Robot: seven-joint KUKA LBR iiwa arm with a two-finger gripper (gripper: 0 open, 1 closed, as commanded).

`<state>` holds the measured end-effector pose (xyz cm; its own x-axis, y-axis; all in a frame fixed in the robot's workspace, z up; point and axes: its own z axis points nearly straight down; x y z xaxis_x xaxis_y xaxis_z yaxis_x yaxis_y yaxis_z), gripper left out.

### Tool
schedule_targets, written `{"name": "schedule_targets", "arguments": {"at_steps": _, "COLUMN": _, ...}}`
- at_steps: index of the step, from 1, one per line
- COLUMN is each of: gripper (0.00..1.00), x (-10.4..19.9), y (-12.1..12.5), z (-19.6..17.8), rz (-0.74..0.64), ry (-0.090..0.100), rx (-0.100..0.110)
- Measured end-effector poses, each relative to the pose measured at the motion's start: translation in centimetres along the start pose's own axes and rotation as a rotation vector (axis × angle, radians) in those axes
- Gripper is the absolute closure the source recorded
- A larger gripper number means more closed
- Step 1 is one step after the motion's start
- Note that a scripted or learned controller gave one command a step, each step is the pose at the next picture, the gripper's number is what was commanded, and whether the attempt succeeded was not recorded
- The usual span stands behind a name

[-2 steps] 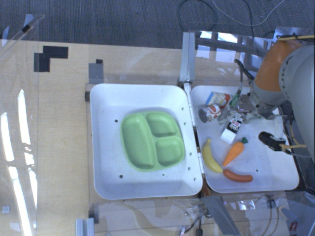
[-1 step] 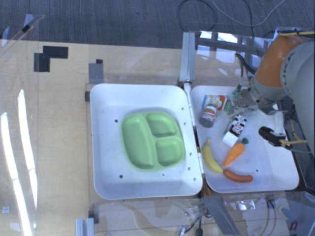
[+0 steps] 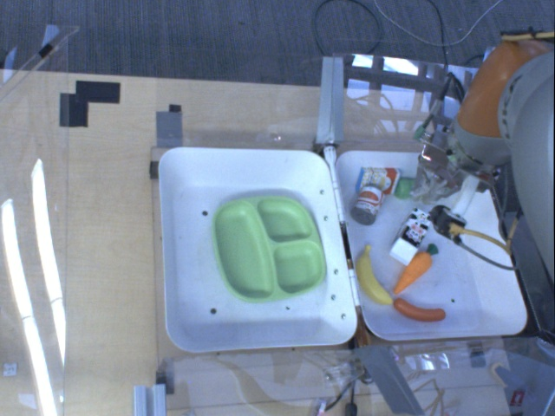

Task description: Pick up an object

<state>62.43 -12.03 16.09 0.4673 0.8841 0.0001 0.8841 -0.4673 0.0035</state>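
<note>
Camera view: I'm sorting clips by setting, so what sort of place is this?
Probably a robotics lab test bench, not a kitchen: two white bins fixed to a wooden bench, toy food such as a banana and carrot, a green divided plate, and loose cables on grey carpet.

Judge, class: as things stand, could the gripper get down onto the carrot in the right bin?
Probably yes. The carrot lies open from above in the right bin; the gripper hangs just beyond it. The small carton and sausage lie close by, so room is tight.

A divided plate (image 3: 267, 248) lies in the left bin (image 3: 186, 319); a banana (image 3: 373, 277) lies in the right bin (image 3: 486, 315).
</note>
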Motion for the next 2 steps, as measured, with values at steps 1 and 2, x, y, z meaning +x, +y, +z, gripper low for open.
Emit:
{"name": "schedule_targets", "arguments": {"at_steps": 1, "gripper": 1.00, "x": 1.23, "y": -3.04, "z": -5.94, "rz": 0.286, "ry": 0.000, "rx": 0.000}}
{"name": "schedule_targets", "arguments": {"at_steps": 2, "gripper": 0.00, "x": 1.23, "y": -3.05, "z": -5.91, "rz": 0.286, "ry": -0.001, "rx": 0.001}}
